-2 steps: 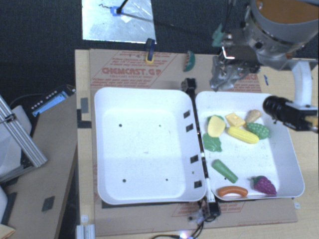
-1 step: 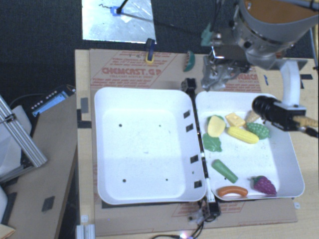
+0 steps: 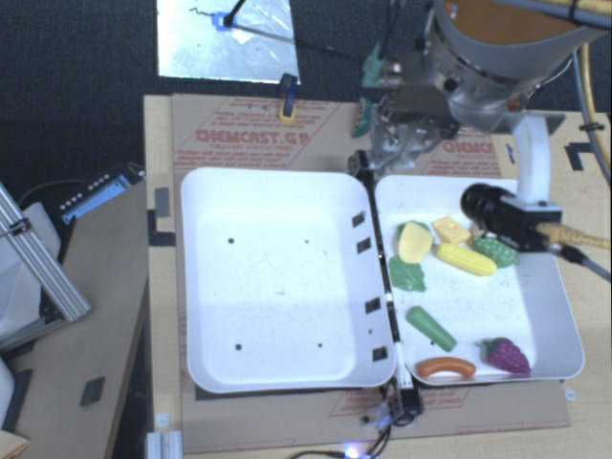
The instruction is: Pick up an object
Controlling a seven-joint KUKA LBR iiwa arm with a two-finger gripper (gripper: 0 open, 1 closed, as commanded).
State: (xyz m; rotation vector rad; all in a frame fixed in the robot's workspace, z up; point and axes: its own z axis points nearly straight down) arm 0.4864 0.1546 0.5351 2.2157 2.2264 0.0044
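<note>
- Toy foods, corn (image 3: 467,258) among them, lie unpicked in my right bin (image 3: 550,299).
- Gripper (image 3: 406,142) hovers at twelve o'clock; grasp remains.
- Its opening: cannot tell.

Arm (image 3: 507,17): grey, with an orange band seen at the upper right of the camera view; entry is made from the right and the top. Wrist: a rounded grey housing is held high, tilted down and to the left. Gripper (image 3: 402,146): metallic assembly carried below the wrist, pointed downward, raised and closed on nothing that can be seen. Finger tips: blurred together; their spacing cannot be made out.
</note>
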